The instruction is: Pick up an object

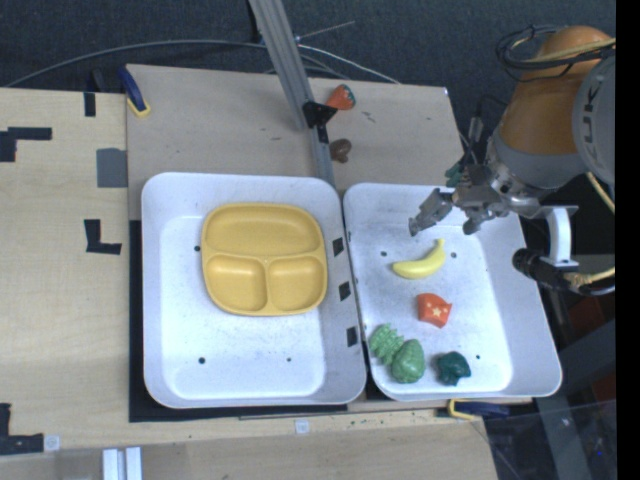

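The right bin (500,268) holds a yellow banana (420,261), a red strawberry-like piece (434,310), a light green leafy piece (397,353) and a dark green piece (452,367). My gripper (446,216) hovers over the bin's upper part, just above and right of the banana. Its fingers are spread apart with nothing between them. The arm comes in from the right.
A yellow three-compartment plate (265,258) lies in the left bin (180,358). A grey pole (285,58) with a clamp stands behind the bins. A small orange-and-green item (343,96) and a brown one (341,150) rest on the bench beyond them.
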Tool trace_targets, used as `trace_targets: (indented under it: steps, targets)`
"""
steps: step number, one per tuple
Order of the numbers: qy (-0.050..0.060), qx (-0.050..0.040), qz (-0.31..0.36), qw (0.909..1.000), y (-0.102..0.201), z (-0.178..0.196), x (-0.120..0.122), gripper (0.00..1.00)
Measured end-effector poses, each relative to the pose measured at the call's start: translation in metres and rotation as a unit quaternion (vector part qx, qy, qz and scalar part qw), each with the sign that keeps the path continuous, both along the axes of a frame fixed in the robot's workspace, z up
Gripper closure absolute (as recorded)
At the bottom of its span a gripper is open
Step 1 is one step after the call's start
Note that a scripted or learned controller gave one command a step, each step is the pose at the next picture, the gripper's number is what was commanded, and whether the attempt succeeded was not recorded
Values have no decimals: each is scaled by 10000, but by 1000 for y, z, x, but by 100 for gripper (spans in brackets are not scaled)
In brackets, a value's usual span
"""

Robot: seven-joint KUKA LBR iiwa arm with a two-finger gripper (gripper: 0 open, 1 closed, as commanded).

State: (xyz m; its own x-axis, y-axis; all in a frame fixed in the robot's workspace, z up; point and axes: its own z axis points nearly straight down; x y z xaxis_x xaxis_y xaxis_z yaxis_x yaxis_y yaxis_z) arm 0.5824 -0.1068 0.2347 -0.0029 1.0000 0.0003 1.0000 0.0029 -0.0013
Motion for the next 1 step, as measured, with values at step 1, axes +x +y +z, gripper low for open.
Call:
trace_targets:
  steps: [1]
  targets:
    - [1, 0, -1, 10000, 0, 0, 0, 0]
